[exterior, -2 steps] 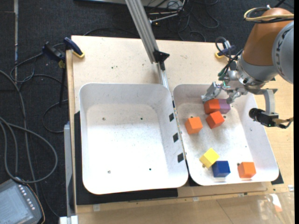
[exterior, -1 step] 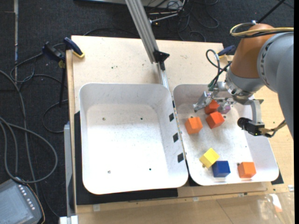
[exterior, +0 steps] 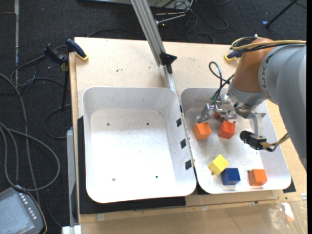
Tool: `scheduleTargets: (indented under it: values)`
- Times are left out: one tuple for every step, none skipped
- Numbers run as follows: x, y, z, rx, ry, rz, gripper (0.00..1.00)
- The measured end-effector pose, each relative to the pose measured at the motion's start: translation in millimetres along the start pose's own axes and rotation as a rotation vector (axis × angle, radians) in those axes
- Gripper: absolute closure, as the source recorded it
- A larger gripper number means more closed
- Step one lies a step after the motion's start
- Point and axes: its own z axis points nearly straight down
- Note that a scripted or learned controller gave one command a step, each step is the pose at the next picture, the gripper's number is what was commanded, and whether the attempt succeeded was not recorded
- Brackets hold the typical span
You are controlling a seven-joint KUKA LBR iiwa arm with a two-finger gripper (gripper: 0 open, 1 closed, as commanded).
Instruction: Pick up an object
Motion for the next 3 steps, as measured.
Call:
scheduleTargets:
  values:
    - [0,1,-13,-0.004,0.0,0.001,1.0]
    - [-1,11,-73,-0.011,-0.001,-0.002,1.0]
    - [9,13,-124,-0.011,-0.001,-0.004,1.0]
